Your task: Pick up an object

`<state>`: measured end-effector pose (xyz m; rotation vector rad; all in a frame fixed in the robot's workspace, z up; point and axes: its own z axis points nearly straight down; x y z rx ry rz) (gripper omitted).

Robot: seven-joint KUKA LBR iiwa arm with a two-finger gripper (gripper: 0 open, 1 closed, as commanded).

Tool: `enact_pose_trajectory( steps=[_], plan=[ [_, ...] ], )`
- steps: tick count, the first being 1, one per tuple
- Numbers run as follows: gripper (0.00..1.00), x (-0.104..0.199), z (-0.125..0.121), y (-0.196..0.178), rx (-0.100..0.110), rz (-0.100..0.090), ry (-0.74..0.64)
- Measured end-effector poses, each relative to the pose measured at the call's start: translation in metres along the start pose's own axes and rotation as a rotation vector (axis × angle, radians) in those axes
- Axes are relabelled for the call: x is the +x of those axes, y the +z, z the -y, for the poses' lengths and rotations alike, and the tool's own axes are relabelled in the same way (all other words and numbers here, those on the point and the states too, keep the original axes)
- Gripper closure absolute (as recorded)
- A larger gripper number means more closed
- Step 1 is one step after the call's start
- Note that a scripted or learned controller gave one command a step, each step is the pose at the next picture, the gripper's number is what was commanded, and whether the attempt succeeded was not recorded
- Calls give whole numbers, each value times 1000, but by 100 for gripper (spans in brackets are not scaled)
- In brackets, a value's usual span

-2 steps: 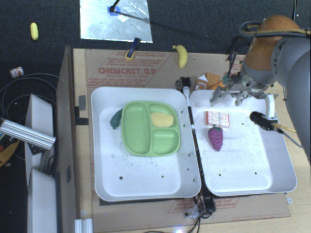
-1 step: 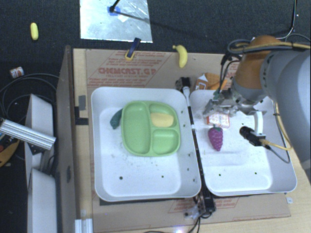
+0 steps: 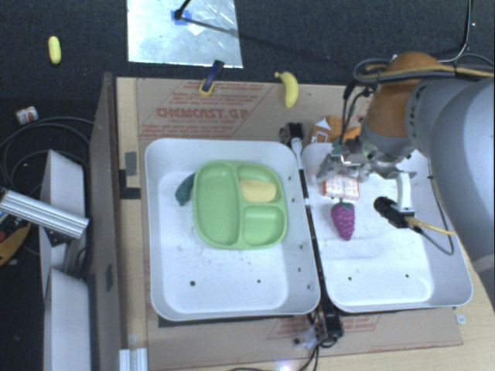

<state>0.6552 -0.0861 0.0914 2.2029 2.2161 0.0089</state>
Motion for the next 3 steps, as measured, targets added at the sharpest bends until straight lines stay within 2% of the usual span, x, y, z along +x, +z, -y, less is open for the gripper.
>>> enact_pose_trajectory(
  steps=[1,2,3],
  plan=[
    [0,-20,73,6,21,-8,8],
    [0,1,112,6,20,-10,6],
    [100,0,108,-5,13,-8,5]
  ],
)
